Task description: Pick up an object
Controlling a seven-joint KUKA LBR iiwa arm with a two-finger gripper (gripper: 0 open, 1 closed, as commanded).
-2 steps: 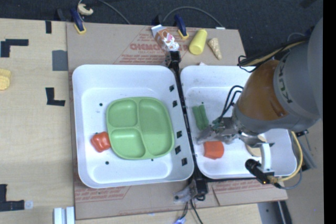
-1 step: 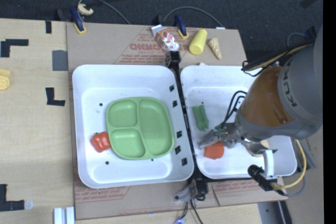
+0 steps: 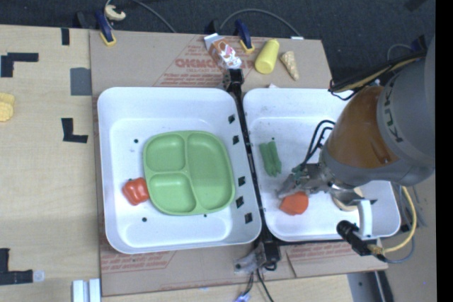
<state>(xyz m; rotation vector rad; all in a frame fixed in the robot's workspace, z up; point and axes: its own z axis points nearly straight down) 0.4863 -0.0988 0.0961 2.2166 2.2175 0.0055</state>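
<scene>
- Down in the right bin [image 3: 322, 99], low over the floor at about 7 o'clock of that bin: gripper [image 3: 294, 184], reaching in from 3 o'clock.
- Cannot tell the state of the tool; too dark and small where it meets the floor.
- Just below the gripper at 6 o'clock, touching or nearly so: orange-red round object [image 3: 294, 204], not lifted, resting on the bin floor.
- At 10 o'clock of the gripper, near but apart: green block [image 3: 270, 157], lying lengthwise close to the centre divider [image 3: 244, 145].
- Judged step: final approach or first contact, grasp not yet confirmed.
- Next move probably calls for centring over the orange-red object, closing on it, then a straight lift.
- Tight at 6 o'clock: bin's near wall just beyond the object. Open floor toward 12 o'clock.
- Left bin [image 3: 113, 152]: green divided plate [image 3: 189, 172] in the middle, a red piece [image 3: 135, 190] at its 8 o'clock edge, well apart from the work.
</scene>
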